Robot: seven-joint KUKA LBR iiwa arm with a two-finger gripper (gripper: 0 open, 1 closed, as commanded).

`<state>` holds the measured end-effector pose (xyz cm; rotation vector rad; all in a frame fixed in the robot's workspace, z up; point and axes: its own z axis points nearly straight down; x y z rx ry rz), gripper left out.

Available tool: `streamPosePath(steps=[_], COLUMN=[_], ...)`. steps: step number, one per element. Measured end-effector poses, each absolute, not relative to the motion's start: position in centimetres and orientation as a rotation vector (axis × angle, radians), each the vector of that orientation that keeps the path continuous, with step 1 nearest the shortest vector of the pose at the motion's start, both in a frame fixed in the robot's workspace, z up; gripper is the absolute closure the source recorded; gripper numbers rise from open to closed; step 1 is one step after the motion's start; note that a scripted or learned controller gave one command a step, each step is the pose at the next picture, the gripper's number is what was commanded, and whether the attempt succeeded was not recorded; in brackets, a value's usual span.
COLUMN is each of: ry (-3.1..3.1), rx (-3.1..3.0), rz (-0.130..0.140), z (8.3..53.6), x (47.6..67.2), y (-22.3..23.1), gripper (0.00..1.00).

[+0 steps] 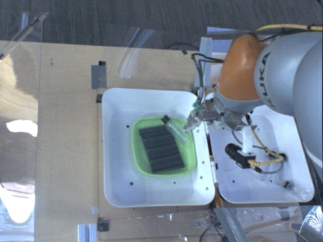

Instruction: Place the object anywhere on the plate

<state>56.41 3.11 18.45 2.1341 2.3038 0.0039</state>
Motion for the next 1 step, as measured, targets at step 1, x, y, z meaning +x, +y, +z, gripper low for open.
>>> streamPosePath(steps=[1], ry=[2.451], rx=[1.955], rz=[0.008], z=[18.61], x=[63.33], y=[-0.19], gripper=[0.00])
